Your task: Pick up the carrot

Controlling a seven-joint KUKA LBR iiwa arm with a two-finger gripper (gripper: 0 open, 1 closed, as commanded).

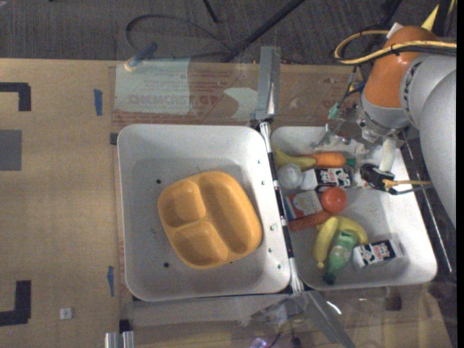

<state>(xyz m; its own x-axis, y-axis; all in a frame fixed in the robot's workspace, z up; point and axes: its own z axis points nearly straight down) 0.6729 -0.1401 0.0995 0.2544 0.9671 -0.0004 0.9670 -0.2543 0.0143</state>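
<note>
Arm: we see the grey KUKA arm (435, 100) coming in from the right, its orange band (388, 71) sitting above the far right corner of the right bin.
Gripper: we place the gripper (348, 138) low over the back edge of the right bin, just behind the carrot; it is a blur of metal and cable from up here.
Grip state: we cannot tell how the gripper is set, and we see nothing held in it.
Carrot: we spot the carrot (330, 159) lying on its side near the back of the right bin, orange, pointing left to right, just in front of the gripper.
Second orange stick: we note another carrot-like piece (310, 220) lying slantwise at the left wall of the right bin, nearer the front.
Neighbours: we see a banana (290, 158) touching the carrot's left end, a pale ball (289, 175) just below it, and a small milk carton (332, 178) right under the carrot.
Middle of bin: we have a red tomato (334, 199) beside a red-and-white packet (304, 203).
Front of bin: we see a second banana (328, 238), a green bottle (338, 256) and another milk carton (377, 252).
Right bin: white and crowded (417, 259).
Left bin: we see the white left bin (138, 194) holding a yellow divided plate (210, 218).
</note>
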